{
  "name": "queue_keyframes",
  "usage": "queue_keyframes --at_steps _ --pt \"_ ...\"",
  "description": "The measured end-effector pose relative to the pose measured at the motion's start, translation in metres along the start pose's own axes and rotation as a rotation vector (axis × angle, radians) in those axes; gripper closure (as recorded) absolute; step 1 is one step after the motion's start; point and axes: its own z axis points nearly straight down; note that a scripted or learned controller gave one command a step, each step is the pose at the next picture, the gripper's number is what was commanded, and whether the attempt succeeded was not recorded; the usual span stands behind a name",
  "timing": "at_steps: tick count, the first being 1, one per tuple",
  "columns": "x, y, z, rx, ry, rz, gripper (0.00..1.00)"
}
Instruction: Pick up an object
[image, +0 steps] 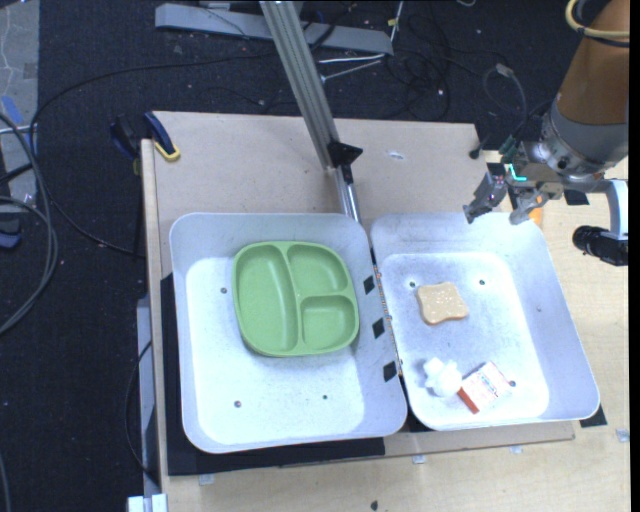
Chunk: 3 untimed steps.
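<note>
You are looking at an evenly bright, overhead-lit picture, with the white bins (400, 250) below and left of the gripper (503, 200) glaring slightly. Shadows are staying soft and short there. The gripper itself is showing a little blurred, and the dark floor beyond is losing detail.

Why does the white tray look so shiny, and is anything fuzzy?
In the camera view, overhead light glares off the right bin near its top corner, washing it pale; the green plate casts a soft shadow at its lower edge; the toast looks sharp, while the gripper is slightly blurred.
</note>
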Motion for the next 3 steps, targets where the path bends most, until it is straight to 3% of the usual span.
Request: queue_keyframes --at_steps 1,3 --pt "0.0 0.001 -0.001 -0.003 0.0 0.0 0.0" --pt "0.001 0.006 0.103 0.001 0.0 0.001 0.0"
